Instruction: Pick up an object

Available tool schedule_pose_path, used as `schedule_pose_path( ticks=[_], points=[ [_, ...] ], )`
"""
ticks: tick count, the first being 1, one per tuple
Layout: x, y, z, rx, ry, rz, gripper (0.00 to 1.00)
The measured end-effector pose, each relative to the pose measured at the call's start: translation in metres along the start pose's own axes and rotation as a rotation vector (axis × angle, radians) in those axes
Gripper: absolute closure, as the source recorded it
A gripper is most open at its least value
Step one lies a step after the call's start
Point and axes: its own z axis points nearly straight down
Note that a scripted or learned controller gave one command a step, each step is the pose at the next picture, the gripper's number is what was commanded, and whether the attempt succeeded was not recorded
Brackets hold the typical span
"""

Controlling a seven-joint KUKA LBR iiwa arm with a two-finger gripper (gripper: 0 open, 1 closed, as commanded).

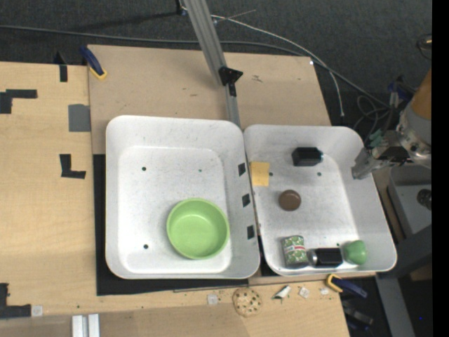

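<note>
Camera view, looking down at a slant on the bench: two shallow white bins lie side by side, their inner rims touching. The left bin holds a green bowl, upright, toward its near right corner. The right bin holds six things; a black block lies toward the far side; a yellow square lies against the left wall, partly up the rim; a brown round object sits near the middle, apart from the others; along the near wall, a green-and-white patterned block, a black cylinder lying on its side and a green ball-like object stand in a row, each just beside or touching the next. The arm enters at the right edge; its gripper hangs at the right bin's right rim, outside the bin's floor and well apart from every object; nothing shows between its fingers, and whether they stand wide or narrow cannot be told at this size. A metal pole slants down from the top to the far junction of the bins; small scraps and a speckled disc lie on the bench before the bins.
</note>
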Motion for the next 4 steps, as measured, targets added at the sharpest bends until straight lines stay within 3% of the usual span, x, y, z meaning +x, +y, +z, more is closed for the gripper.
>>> schedule_pose_path(
  ticks=[1,3,4],
  points=[
    [0.0,0.0,0.0,0.0,0.0,0.0,0.0],
    [0.012,0.001,0.116,0.01,0.002,-0.001,0.0],
    [0.011,0.002,0.151,0.0,-0.001,0.001,0.0]
  ],
)
